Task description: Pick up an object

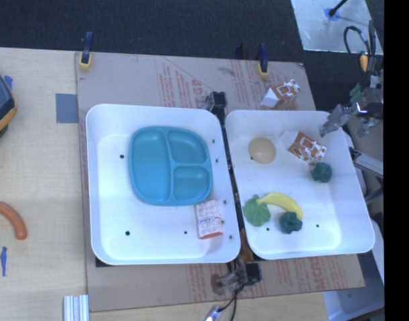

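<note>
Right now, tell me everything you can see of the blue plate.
The blue plate is a light-blue, plastic-looking tray with rounded corners and three compartments: one large on the camera's left, two smaller on the right. It lies flat, slightly rotated, in the left bin, toward its far side. Nothing sits in it. A small red-and-white packet lies just beside its near right corner.

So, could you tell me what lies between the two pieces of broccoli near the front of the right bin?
In the camera view, the banana lies between the light green broccoli and the dark green broccoli.
</note>
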`<state>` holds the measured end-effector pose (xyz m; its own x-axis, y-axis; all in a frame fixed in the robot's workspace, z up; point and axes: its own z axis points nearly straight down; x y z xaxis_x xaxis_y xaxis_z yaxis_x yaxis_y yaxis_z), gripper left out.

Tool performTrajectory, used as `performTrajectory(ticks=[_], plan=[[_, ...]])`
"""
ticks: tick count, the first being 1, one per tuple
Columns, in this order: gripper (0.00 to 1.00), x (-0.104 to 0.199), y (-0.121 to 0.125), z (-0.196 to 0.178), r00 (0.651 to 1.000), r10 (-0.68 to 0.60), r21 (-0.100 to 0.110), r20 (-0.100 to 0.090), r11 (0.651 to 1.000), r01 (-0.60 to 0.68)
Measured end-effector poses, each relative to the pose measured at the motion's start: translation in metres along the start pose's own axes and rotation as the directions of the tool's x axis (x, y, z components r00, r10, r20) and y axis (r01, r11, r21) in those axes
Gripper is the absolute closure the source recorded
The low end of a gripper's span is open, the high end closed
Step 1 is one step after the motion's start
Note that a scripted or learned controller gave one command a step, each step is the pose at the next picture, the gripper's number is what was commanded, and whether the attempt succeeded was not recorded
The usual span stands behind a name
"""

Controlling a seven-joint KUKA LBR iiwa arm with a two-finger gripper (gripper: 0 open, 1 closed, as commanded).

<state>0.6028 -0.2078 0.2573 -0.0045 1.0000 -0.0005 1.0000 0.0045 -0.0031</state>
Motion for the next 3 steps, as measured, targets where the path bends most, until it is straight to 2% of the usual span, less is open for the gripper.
performTrajectory(ticks=[1,2,3], plan=[[0.00,0.009,-0.064,0.151,1.000,0.000,0.002,-0.001,1.000,0.000],[0.00,0.040,-0.006,0.166,1.000,-0.002,0.001,-0.001,1.000,0.002],[0.00,0.023,0.049,0.169,1.000,-0.001,0.025,-0.006,1.000,0.001]])
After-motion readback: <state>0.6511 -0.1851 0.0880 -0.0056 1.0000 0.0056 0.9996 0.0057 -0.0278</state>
